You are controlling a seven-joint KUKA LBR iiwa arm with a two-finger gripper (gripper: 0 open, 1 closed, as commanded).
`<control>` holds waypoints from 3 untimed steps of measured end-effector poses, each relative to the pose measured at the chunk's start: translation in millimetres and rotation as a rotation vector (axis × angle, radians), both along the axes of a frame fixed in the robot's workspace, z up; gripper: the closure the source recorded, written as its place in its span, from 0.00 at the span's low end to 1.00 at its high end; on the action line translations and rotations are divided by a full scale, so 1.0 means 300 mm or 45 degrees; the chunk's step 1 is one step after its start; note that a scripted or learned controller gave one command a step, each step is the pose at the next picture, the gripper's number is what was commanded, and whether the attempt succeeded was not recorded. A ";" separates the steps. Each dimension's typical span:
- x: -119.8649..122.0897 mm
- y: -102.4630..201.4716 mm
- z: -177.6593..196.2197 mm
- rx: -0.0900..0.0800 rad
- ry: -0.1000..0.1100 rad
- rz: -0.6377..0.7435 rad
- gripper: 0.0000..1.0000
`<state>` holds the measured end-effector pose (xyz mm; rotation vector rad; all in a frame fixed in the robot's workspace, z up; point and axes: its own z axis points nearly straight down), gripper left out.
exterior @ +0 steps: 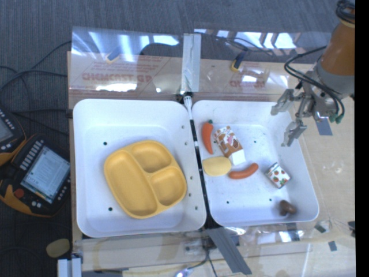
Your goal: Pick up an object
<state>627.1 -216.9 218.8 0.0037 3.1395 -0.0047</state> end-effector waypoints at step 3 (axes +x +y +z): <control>-0.268 0.196 -0.025 0.001 -0.002 -0.458 1.00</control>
